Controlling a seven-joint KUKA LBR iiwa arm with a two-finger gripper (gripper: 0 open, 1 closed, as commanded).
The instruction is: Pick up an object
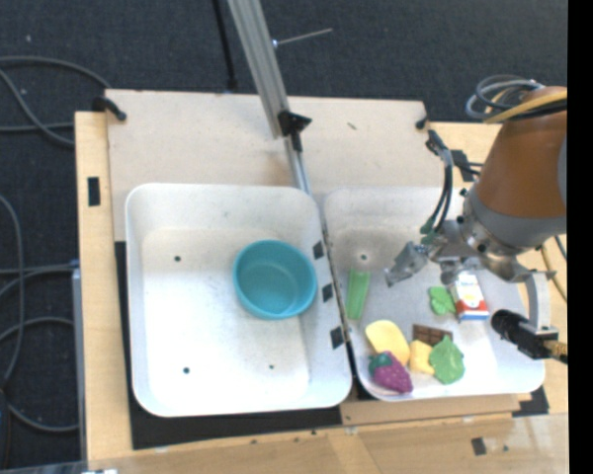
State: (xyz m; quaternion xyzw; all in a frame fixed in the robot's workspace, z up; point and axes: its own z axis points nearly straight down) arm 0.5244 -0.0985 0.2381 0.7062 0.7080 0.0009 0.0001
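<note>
A slim green plastic stick (357, 294) lies near the left wall of the right-hand shallow white bin (376, 210), the nearest loose piece to the two-finger gripper (407, 263), which hangs over bare bin floor with nothing between its jaws; their spread cannot be told. A clean pick likely means centring above the stick first. A teal plastic bowl (274, 278) sits in the left-hand white bin (168, 265).

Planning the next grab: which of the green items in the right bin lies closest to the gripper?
The small green piece just below the gripper, beside the red-and-white carton. The green stick and lower green lump lie farther.
</note>
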